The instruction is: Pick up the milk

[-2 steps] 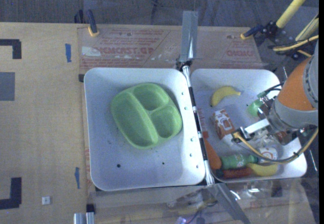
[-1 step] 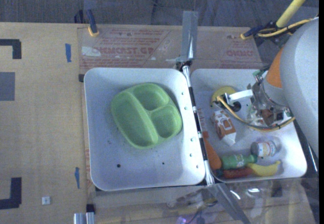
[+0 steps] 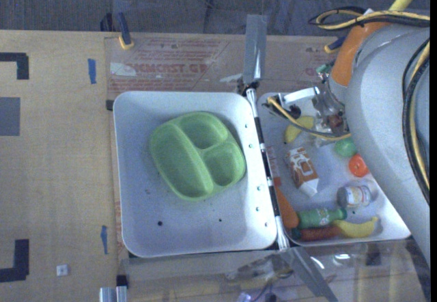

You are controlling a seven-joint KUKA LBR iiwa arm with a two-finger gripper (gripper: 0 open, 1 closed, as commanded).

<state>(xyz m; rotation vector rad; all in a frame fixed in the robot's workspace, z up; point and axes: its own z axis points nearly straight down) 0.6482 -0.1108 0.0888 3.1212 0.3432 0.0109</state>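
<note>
Two shallow white bins, side by side, camera view. Left white bin [image 3: 136,225]: one green three-compartment plastic plate [image 3: 197,154], near the centre. Right white bin [image 3: 392,215]: small white-and-orange milk carton [image 3: 302,171], lying on its side near the middle, apart from its neighbours; yellow lemon-shaped toy [image 3: 298,131] above it; orange carrot [image 3: 286,206] along the left wall; green bottle [image 3: 321,216], red sausage-shaped piece [image 3: 317,233], yellow banana [image 3: 356,227] and a small silver can [image 3: 354,195] toward the lower edge; green ball [image 3: 345,149] and orange round toy [image 3: 358,166] at right. Grey arm's two-finger gripper [image 3: 328,119]: above the bin's upper part, up and right of the carton; grasp state cannot be told (wrist and cables cover it). Handling note, a judgement: shift down-left over the carton, close across its narrow width, avoid the lemon.
</note>
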